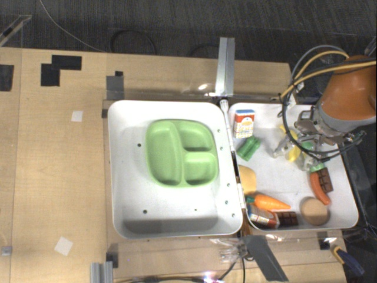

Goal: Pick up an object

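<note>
- Hanging over the right bin (344,214), the gripper (301,149) sits near a yellow object (293,154).
- Finger state: cannot tell.
- Green tray (179,152) lies in the left bin (126,217).

A green plastic divided tray (179,152) lies in the middle of the left shallow white bin (126,217). Black square markings (60,69) sit near the tan wooden bench's (53,170) far left corner, and small white paper squares (63,246) lie along its left side.
</note>
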Controlling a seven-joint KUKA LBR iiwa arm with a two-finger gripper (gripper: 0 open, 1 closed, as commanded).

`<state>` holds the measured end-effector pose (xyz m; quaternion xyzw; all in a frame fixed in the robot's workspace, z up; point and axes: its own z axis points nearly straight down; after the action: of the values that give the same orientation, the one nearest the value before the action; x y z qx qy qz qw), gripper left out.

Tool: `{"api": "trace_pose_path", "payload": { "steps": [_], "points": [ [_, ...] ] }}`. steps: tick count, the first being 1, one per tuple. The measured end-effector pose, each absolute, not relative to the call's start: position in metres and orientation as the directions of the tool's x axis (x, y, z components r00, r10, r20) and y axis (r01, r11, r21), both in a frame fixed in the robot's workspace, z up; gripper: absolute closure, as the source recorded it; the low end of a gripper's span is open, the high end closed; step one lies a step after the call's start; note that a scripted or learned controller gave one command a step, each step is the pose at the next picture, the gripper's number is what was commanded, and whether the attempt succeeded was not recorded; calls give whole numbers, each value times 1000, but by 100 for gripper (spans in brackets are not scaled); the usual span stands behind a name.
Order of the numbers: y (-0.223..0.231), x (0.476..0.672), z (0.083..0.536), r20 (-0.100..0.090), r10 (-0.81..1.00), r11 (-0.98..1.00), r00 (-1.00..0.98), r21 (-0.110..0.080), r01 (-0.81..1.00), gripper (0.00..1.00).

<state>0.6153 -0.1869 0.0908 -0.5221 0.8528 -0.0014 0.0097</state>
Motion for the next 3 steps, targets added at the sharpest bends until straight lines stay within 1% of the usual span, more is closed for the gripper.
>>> {"api": "trace_pose_path", "payload": {
  "steps": [1,2,3],
  "points": [
    [-137,636,89,-9,-828,561,-561,-10,-828,0],
    [-136,640,105,-18,-830,558,-558,-22,-829,100],
    [-135,657,153,-7,-882,471,-471,-12,-882,100]
  ]
}}
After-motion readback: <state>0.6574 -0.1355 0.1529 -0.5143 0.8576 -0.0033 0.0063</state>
